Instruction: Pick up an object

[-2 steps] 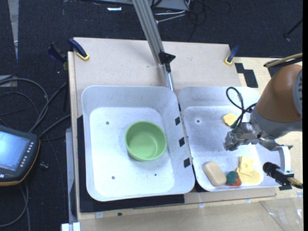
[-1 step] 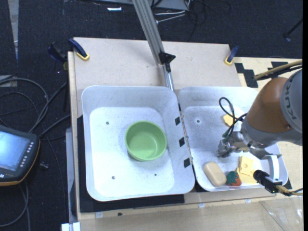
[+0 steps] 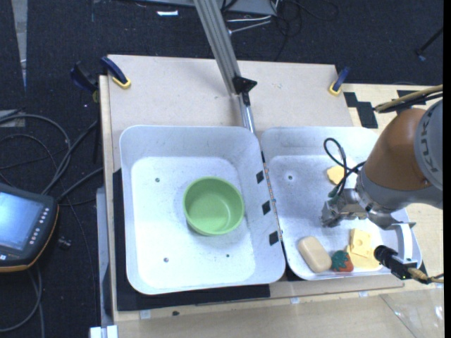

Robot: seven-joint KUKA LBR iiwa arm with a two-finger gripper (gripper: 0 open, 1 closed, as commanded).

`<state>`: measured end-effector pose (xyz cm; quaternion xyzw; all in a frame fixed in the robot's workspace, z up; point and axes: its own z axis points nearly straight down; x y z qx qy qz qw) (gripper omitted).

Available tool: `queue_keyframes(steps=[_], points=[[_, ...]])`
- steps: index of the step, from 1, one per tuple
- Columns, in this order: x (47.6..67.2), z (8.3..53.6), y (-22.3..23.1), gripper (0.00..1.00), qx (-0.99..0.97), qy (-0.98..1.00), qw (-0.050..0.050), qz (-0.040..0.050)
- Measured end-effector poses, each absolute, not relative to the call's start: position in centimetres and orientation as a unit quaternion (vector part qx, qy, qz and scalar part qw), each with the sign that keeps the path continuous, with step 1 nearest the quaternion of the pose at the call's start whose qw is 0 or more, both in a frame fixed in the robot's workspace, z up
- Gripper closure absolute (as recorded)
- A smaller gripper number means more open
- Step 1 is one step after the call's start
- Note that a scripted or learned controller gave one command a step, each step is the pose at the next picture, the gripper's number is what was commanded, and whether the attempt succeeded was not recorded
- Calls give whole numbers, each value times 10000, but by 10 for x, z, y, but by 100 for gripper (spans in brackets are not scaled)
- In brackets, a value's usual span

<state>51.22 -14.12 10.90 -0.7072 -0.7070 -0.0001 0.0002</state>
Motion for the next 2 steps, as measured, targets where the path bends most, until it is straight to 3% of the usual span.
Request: queue_keyframes(steps=[2], points=[[518,212,-127,100,-7067,-7075,-19,-14]])
